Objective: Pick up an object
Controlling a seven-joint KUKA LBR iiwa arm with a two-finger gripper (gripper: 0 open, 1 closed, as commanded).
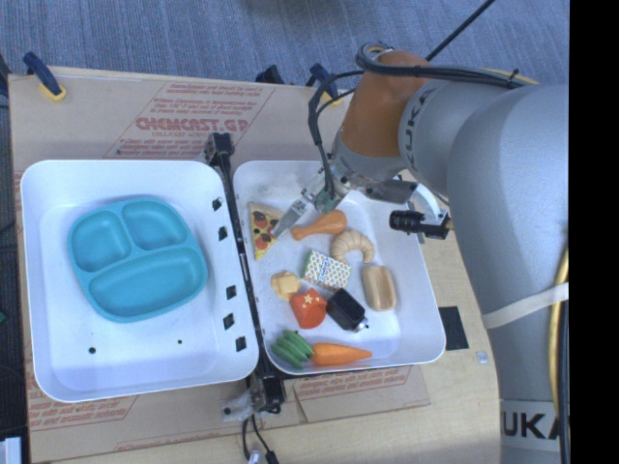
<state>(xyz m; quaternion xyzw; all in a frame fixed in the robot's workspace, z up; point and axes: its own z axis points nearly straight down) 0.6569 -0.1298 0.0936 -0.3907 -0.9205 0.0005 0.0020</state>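
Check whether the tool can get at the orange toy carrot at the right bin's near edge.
Probably yes: the orange toy carrot lies uncovered on top, with green toy beans beside it; the tool is at the bin's far end.

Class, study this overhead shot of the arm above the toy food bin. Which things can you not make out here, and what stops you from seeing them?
- Gripper, camera view: small and blurred at the drumstick; a grasp can't be judged.
- Right bin, far corner: hidden under the arm's wrist.
- Black item: too small to identify.
- Box: its pattern is too fine to read.
- Arm: cut off by the bottom edge.
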